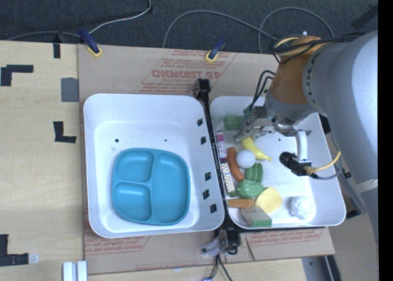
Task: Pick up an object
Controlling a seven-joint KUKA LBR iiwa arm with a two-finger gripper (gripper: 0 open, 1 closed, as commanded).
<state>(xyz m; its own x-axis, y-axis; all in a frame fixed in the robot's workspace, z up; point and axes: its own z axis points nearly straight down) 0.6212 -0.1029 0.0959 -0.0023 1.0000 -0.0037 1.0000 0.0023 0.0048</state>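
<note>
White bins (98,151): two; blue tray (150,186): one; gripper (250,132): grip state unclear

i see the candidate objects heaped in the lower right of the frame: a white ball (246,159) touching a yellow banana (255,149), an orange sausage (233,162) just left of it, and a green piece (250,183) below. lower still lie a yellow round piece (268,200), a carrot (241,202), and, further right, a crumpled white lump (300,207).
</note>
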